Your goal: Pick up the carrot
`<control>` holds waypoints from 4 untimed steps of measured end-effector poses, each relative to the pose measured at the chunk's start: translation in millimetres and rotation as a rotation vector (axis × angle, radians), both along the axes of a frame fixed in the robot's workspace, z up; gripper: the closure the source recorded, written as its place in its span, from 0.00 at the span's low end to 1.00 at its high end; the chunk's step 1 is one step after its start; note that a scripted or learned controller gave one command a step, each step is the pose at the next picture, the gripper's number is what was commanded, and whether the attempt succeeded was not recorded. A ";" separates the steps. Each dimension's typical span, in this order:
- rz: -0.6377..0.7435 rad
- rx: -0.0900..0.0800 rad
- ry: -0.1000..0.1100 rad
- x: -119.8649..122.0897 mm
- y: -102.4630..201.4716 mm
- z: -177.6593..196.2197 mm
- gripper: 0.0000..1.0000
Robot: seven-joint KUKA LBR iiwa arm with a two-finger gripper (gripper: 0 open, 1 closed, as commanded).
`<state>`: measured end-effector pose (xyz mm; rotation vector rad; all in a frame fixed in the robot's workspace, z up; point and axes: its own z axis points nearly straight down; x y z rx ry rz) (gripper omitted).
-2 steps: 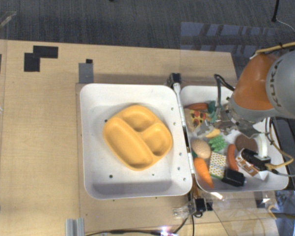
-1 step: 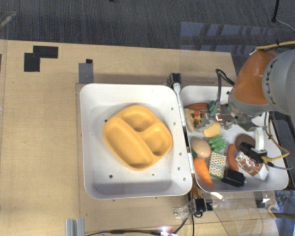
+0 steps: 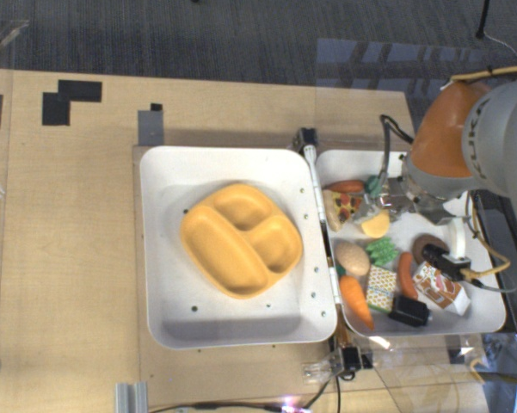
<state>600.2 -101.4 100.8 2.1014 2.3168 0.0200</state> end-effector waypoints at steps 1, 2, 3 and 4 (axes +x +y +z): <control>-0.175 0.001 0.010 25.3 10.7 -13.4 1.00; -0.170 0.001 0.004 27.6 11.8 -1.1 1.00; 0.327 -0.007 0.009 13.7 -26.3 -12.6 1.00; 0.110 -0.006 0.003 -37.2 8.9 -10.8 1.00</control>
